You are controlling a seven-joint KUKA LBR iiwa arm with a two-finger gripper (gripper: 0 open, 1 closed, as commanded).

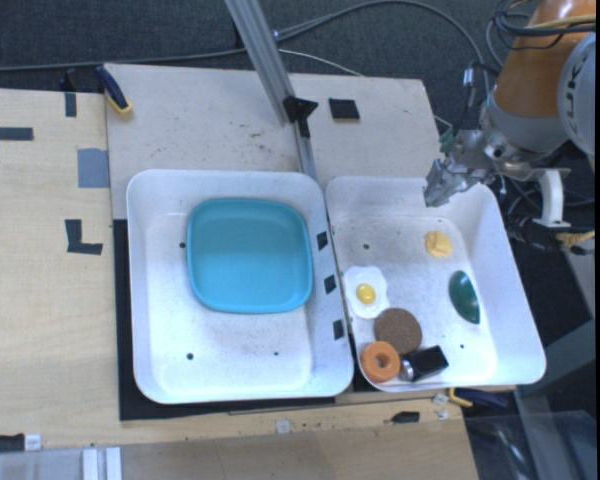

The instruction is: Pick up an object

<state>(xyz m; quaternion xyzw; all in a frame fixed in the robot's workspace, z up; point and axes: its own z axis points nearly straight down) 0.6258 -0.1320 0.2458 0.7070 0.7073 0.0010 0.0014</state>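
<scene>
Your arm (550, 58) hangs by the right bin's (515, 353) top edge. You cannot tell how the gripper (442, 190) is set. Come straight down on one thing. The flat, smooth blue plate (249, 255) fills the left bin's (150, 298) middle. The brown cookie (397, 329), donut (381, 362) and egg (366, 292) sit near the right bin's bottom left corner. The small, bumpy yellow piece (438, 244) lies closest, under the gripper.

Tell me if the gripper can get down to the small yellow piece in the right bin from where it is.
Probably yes. The gripper hangs over the right bin's far edge, and the small yellow piece lies just nearer the camera on bare floor, apart from the other items.
</scene>
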